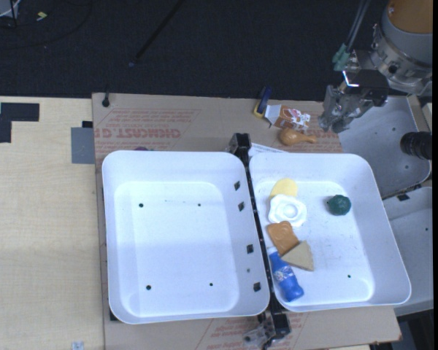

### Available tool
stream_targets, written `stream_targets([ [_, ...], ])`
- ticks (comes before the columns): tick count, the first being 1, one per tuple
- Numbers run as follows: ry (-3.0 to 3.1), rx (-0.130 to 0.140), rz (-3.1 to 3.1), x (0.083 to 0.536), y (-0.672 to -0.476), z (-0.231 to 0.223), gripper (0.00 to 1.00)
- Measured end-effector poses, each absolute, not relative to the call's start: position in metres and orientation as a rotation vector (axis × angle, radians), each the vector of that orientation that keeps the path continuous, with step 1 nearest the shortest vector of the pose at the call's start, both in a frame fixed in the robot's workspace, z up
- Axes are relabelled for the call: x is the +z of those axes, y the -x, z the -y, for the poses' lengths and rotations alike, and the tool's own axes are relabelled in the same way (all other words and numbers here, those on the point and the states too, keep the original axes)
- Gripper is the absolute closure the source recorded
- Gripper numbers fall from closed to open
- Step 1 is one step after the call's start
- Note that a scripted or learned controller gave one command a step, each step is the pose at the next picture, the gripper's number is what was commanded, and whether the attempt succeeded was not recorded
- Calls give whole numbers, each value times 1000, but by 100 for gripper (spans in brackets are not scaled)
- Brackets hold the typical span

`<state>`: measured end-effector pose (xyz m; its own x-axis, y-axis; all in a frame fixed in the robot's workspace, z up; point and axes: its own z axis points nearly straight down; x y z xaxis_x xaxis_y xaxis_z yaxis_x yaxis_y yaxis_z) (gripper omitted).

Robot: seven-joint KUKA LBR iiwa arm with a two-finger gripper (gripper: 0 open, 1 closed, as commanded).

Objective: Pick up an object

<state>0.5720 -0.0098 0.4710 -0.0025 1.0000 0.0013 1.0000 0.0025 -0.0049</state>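
The gripper (pixel 337 117) hangs in the upper right of the frame, beyond the far rim of the right bin (pixel 365 168), below the grey arm (pixel 401 46) and its orange band (pixel 411 7); whether it is spread or pressed together I cannot tell, since its tip is a dark blur against the board, and nothing shows as held. Just left of it, on the brown cardboard sheet (pixel 175 126), lie an orange-brown toy (pixel 296 136), a small red-and-white packet (pixel 294 116) and a blue and yellow piece (pixel 262 102). Inside the right bin, toward its left side, sit a pale yellow piece (pixel 283 189), a white fried-egg shape (pixel 287 211), an orange-brown block (pixel 282 235), a tan wedge (pixel 300 256) and a blue bottle-like thing (pixel 286 277), close together in a column; a dark green round object (pixel 339 205) lies apart toward the right wall. The left bin (pixel 124 232) adjoins it, the two joined along a black clip strip (pixel 250 224). The cardboard rests on a light wooden bench (pixel 36 224) with black and grey patches at left. Dark carpet (pixel 204 35) with cables fills the upper frame, and a grey metal plate (pixel 390 133) lies at right.
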Motion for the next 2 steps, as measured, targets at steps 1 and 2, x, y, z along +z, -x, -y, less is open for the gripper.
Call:
stream_targets([
  [1, 2214, 6, 2221, 445, -535, -34, 100],
  [2, 2215, 6, 2222, 428, -502, -74, 100],
])
